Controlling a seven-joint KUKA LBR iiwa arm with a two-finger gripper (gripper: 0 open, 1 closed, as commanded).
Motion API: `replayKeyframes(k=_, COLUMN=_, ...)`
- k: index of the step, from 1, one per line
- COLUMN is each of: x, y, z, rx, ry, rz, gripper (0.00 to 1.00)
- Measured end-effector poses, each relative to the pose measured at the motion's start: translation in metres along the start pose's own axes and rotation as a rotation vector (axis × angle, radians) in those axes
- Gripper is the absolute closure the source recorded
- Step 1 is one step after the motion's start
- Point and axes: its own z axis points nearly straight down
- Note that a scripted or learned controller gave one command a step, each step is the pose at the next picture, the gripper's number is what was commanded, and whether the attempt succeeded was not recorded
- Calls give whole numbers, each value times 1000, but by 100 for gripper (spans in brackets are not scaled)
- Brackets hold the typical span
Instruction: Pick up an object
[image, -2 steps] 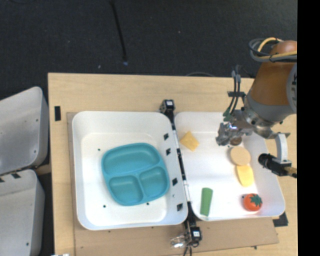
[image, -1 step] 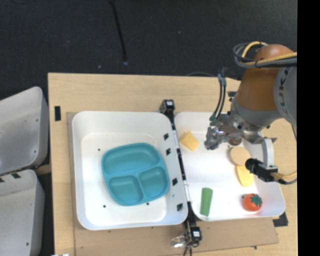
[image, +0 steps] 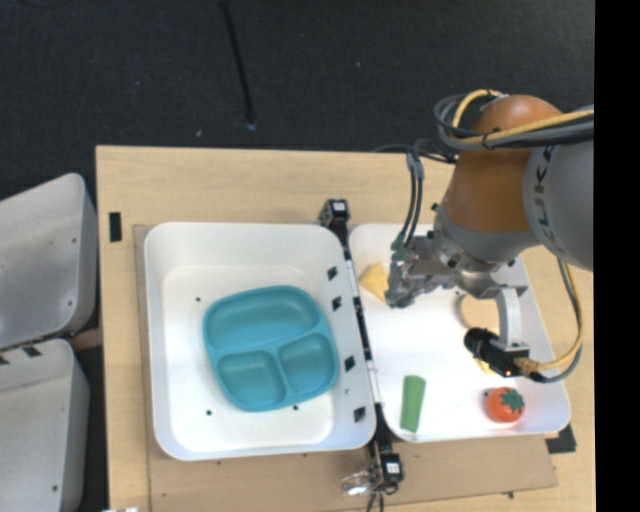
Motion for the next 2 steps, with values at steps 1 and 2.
replayKeyframes(k=1, x=52, y=-11, z=-5, rx=1, ry=0, rz=-1, gripper=100)
replayKeyframes(k=2, x=103, y=-19, z=0, rx=2, ry=-1, rz=-1, gripper=100)
